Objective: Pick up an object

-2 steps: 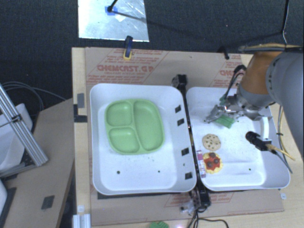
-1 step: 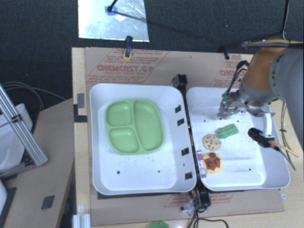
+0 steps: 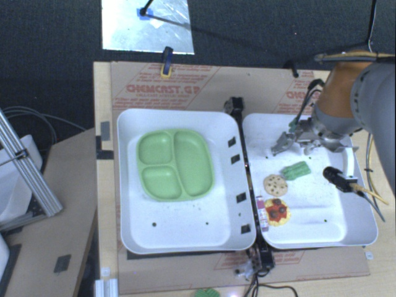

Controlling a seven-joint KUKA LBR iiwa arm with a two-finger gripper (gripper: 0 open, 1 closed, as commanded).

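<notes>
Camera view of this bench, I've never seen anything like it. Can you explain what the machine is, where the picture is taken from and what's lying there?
This is one picture from a fixed camera above the bench, looking down at a slant. The grey shape with the orange band on the right is a robot arm. Its gripper, a two-finger claw, is over the far part of the right bin. That shallow white bin holds small things that look like toy food: a green wavy piece, a chip cookie and a round yellow piece with red spots. The left bin holds a green divided plate. I see nothing held in the gripper.
</notes>
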